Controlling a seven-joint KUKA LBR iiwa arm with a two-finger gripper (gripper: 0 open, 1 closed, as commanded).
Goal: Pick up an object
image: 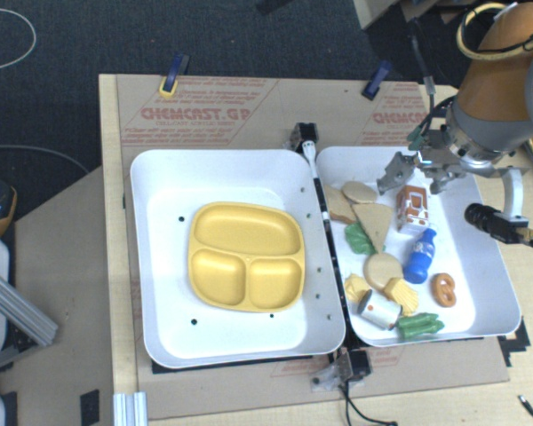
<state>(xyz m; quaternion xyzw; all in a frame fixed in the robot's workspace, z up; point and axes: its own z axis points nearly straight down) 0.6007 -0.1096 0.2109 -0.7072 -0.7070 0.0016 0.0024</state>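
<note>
Two white bins sit side by side on the bench, a brown board over dark carpet. We see the left bin carrying a yellow divided tray, and the right bin crowded with toy food. The hand hangs over the right bin's far end, just above a small red-and-white carton; whether its fingers are apart or together we cannot tell. A blue bottle lies just nearer than the carton, a pretzel to its right.
</note>
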